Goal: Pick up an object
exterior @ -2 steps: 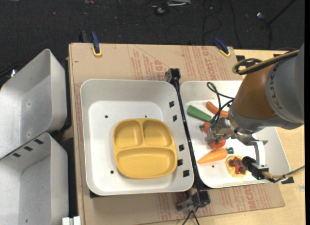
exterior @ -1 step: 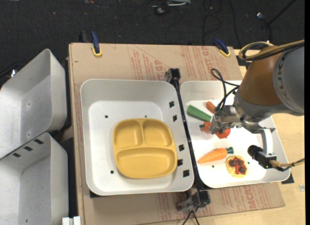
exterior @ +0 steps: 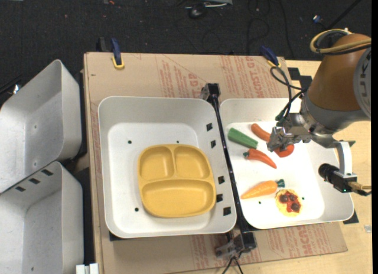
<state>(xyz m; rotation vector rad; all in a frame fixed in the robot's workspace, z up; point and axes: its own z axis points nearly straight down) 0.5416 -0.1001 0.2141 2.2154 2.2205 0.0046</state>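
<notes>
The right bin (exterior: 331, 208) holds several toy foods. A green piece (exterior: 243, 137) lies at its upper left, with an orange-red pepper (exterior: 258, 131) beside it. Below them lies a red chili (exterior: 261, 157). Nearer the front are an orange carrot (exterior: 260, 189) with a green top and a small yellow slice with red topping (exterior: 289, 202). My gripper (exterior: 280, 140) hangs low over the bin's middle, just right of the pepper and the chili. A small red thing (exterior: 286, 150) peeks out right under it, partly hidden by the gripper body.
The left bin (exterior: 115, 149) holds a yellow divided plate (exterior: 176, 180). A black divider runs between the two bins. Two grey-white tubs (exterior: 35, 125) stand off the bench at the left. The arm's grey and orange body (exterior: 336, 84) overhangs the right bin's far right corner.
</notes>
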